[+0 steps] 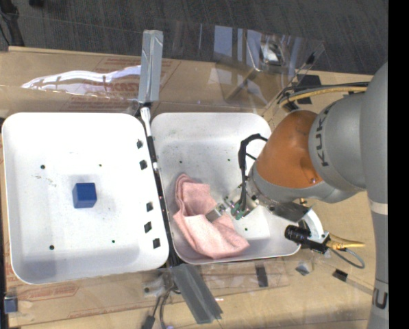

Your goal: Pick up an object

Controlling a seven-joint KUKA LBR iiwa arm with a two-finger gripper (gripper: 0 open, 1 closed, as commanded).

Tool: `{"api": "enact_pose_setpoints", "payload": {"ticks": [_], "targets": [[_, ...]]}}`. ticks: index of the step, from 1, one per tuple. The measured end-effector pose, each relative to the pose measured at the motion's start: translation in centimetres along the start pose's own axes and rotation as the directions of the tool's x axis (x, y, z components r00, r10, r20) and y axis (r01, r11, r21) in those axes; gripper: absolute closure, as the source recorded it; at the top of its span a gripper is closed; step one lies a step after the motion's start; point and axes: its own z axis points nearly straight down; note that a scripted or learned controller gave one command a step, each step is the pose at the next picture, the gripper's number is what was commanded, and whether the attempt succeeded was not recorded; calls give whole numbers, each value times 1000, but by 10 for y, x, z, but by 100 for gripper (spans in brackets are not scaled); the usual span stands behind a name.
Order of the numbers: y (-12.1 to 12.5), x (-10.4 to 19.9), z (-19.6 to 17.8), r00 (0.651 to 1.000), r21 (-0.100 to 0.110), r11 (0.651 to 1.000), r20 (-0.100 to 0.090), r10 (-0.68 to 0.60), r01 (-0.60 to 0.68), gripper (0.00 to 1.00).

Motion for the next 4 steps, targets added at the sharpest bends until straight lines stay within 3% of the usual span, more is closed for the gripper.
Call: {"api": "enact_pose_setpoints", "payload": {"ticks": [1, 2, 3, 4], "targets": [[1, 0, -10, 1000, 0, 1000, -2, -6, 6, 100], [1, 0, -10, 1000, 0, 1000, -1, -6, 6, 0], [39, 9, 0, 998, 1, 998, 0, 68, -68, 0], [81, -2, 0, 977, 1, 977, 0, 211, -211, 0]]}}
